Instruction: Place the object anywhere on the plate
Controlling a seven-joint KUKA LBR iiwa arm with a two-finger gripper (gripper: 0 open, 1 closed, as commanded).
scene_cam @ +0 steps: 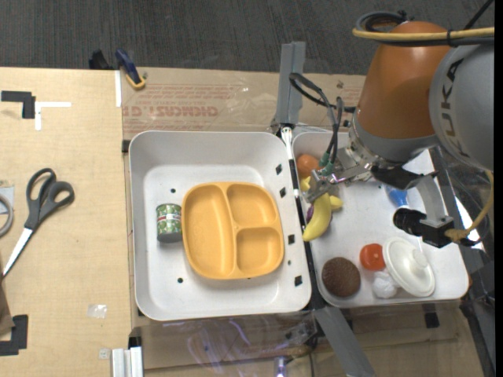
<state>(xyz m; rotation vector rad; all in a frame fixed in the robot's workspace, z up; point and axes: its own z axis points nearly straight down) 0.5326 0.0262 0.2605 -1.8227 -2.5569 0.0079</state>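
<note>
Two white bins on the counter | left bin (149,289): yellow divided plate (233,229), small can (168,222) touching its left edge | right bin (448,289): banana (319,218), jaws (321,185) low just above it, opening cannot be told | brown ball (340,276), white lid (410,264) nearby

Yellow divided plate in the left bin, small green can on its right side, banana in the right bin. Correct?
One slip: the camera view shows the green can at the left side of the yellow divided plate, not its right. Plate in the left bin and banana in the right bin hold.
</note>
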